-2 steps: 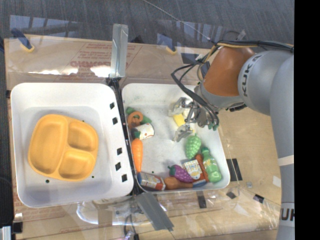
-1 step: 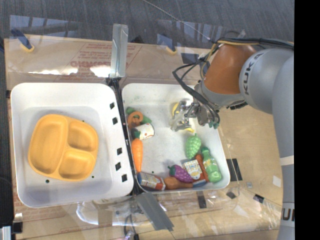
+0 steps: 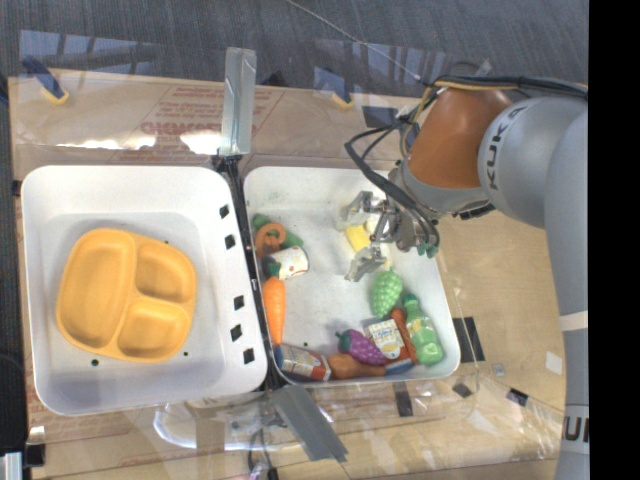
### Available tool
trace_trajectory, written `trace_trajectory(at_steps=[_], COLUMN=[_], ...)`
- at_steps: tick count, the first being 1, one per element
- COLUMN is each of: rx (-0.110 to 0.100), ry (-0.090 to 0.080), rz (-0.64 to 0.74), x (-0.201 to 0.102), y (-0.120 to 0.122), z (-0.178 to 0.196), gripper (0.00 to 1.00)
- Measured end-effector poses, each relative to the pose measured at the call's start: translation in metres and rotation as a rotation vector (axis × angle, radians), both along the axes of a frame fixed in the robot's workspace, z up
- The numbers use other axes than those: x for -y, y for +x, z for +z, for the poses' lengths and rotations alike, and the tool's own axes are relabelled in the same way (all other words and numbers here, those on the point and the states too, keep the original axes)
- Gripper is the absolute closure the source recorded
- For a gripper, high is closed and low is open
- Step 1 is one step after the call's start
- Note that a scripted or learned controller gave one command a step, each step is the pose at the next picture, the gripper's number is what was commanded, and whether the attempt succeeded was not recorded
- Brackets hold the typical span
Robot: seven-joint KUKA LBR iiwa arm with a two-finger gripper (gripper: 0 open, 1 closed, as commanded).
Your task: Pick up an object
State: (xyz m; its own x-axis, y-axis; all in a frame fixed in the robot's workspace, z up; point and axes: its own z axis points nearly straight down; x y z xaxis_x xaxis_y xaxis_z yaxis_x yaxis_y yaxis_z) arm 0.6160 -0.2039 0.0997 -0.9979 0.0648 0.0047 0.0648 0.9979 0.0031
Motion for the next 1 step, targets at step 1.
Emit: trace_trajectory(at_steps=[1], rx=[0.001], ry=[-0.001], rz=[0.163], x=[0.0036], y=[-0.0106], z=[-0.0077], gripper=[0.0])
